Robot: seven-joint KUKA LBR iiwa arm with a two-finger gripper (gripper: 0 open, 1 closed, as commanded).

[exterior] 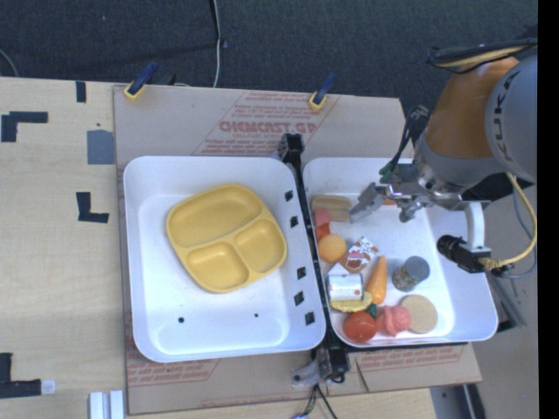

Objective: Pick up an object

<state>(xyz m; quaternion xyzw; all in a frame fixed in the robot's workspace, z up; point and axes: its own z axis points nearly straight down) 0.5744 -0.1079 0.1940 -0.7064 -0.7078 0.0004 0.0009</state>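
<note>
Grey rounded arm (524,120) with a broad orange band above the wrist and dark "KUKA" lettering along the shell. Metal wrist block below, carrying a slim grey two-finger gripper (384,201). Thin black and yellow cables looped alongside, plus a white bracket ending in a black cylinder.

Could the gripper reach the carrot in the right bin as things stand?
Probably yes. The gripper hovers over the right bin, and the carrot lies uncovered just below it in the camera view, though a wrapped sweet crowds one side.
</note>
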